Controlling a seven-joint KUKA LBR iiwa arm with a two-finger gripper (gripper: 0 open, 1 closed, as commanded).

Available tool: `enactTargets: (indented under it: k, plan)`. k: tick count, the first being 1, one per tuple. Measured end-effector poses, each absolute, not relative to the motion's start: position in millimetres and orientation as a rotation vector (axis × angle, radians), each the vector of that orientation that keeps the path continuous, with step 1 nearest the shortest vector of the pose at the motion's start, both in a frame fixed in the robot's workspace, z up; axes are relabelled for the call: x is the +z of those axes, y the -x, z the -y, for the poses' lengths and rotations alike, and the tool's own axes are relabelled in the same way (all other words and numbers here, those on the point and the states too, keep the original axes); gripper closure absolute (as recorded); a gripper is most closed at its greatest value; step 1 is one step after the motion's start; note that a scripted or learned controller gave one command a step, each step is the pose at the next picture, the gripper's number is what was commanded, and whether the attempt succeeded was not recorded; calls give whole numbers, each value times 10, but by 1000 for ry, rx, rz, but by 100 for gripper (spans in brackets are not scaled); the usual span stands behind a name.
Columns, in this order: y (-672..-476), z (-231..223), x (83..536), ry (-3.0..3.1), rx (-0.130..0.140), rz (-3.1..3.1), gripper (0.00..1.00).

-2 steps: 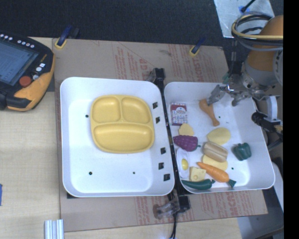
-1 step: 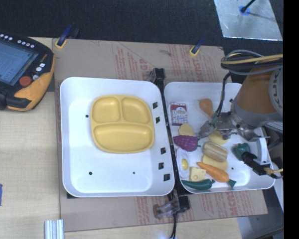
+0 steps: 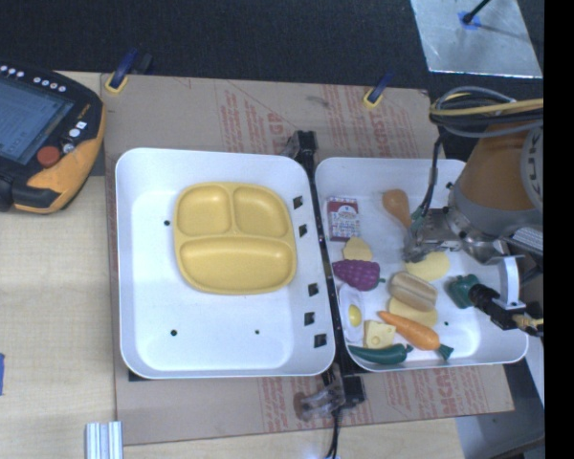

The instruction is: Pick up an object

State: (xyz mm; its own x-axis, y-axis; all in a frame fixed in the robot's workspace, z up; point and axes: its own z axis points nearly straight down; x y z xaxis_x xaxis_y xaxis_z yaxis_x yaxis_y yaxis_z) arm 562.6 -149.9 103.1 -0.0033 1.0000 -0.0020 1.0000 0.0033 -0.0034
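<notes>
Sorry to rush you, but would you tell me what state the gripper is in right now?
Gripper: down in the right bin among the toy food; whether it grips anything cannot be told.

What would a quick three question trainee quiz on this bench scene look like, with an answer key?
1. True or false: the yellow divided plate lies in the left bin.
2. Which bin does the gripper hover over: A left, B right?
3. Fill in: the orange carrot lies in the ___ bin.

Key: 1 true. 2 B, the right bin. 3 right.
</notes>
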Motion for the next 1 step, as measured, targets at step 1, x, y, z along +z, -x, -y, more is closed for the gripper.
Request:
enactTargets:
  k: [1]
  plan:
    - [-5625,1497,1027,2217,6,2225,0]
